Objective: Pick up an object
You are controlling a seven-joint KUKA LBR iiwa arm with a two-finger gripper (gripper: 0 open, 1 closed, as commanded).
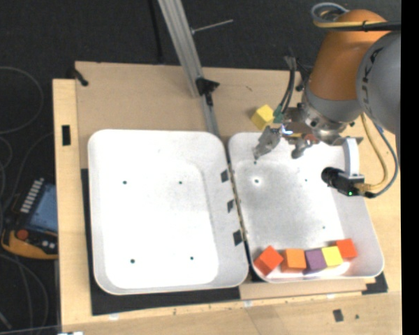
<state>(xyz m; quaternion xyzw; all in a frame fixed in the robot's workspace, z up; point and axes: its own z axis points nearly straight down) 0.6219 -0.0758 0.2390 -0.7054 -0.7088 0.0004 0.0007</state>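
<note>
My gripper (pixel 279 151) hangs over the far end of the right bin (pixel 300 201). Its two fingers (pixel 263 145) are spread apart with nothing between them, so it is open. A yellow block (pixel 264 116) sits just past the bin's far rim, up and to the left of the fingers, and is not held. Along the near wall of the right bin lies a row of blocks: a red-orange one (pixel 269 259), an orange one (pixel 294 258), a purple one (pixel 314 259), a yellow one (pixel 332 256) and another red-orange one (pixel 346 248).
The left bin (pixel 157 208) lies beside the right one, joined by small black clips. A grey metal rail (pixel 185 40) slants down from the top to the gap between the bins. Cables and a handheld pendant (pixel 35 218) lie off the bench at left.
</note>
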